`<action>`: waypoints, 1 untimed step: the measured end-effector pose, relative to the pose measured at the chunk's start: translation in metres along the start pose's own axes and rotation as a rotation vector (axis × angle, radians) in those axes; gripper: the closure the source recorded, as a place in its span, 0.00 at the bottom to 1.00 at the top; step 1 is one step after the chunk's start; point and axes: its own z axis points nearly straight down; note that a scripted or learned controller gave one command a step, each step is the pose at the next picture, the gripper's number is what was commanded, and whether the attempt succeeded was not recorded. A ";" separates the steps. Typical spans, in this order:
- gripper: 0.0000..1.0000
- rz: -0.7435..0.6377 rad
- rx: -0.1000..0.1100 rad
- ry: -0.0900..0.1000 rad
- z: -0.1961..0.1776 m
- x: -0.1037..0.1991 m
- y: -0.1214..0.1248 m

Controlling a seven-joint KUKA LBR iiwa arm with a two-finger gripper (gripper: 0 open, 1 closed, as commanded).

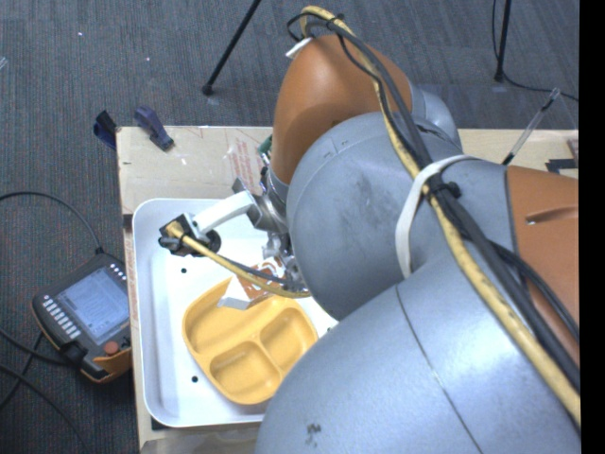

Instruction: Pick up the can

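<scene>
Can is hidden; arm (378,244) covers bin (156,348) beside yellow tray (241,348).

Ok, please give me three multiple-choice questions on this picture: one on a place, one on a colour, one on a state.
1. Where does the handheld controller lie?
A. on the floor left of the bench
B. on the bench top
C. on a shelf

2. What colour is the divided tray?
A. blue
B. yellow
C. red

3. How does the divided tray lie?
A. upside down
B. standing on its edge
C. hollows facing up

Answers:
1 A, it rests on the dark carpet beside the bench.
2 B, it is plainly yellow against the white bin.
3 C, its compartments show open from above.
</scene>
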 end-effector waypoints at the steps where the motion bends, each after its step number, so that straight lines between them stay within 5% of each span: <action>1: 1.00 -0.009 0.000 -0.002 -0.003 -0.040 0.042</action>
